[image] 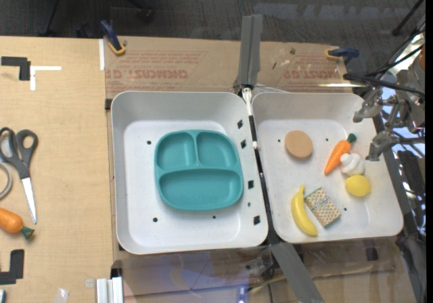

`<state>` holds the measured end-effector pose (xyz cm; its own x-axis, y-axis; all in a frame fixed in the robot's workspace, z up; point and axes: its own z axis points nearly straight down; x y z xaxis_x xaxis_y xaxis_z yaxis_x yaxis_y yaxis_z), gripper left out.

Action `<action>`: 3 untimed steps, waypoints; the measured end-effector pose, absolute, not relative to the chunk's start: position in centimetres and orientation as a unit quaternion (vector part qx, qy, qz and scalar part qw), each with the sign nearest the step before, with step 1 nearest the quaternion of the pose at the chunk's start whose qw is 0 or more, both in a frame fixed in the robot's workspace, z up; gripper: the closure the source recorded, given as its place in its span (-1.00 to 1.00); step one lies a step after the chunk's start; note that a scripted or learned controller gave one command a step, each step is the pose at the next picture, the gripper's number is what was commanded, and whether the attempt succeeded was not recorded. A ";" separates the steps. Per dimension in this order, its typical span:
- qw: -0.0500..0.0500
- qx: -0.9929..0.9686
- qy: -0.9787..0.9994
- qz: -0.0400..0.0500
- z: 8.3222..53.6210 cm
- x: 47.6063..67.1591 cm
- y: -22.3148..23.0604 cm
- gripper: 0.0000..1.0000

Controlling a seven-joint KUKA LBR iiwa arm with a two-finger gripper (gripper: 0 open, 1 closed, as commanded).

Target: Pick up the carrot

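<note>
Right bin (379,224): carrot (337,155) beside lemon (358,186)

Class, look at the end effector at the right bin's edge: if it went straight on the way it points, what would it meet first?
Probably the white object beside the carrot; the end effector seems to point down-left towards them, though depth is unclear.

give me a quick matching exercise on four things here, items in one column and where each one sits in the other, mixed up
Items:
1. orange toy carrot with green top
2. teal plastic divided plate
3. grey-handled metal scissors
4. yellow toy banana

Places:
A. on the wooden bench left of both bins
B. right bin, near its front edge
C. left bin, in the middle
D. right bin, beside a small white piece

Pairs: 1-D, 2-C, 3-A, 4-B
</note>
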<state>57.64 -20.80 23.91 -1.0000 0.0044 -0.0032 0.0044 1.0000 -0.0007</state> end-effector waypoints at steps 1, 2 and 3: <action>0.003 -0.015 1.000 0.000 9.4 61.5 -19.4 -1.00; 0.006 -0.016 1.000 -0.001 10.5 61.8 -19.2 1.00; 0.003 0.086 0.996 0.000 16.1 61.2 -13.5 1.00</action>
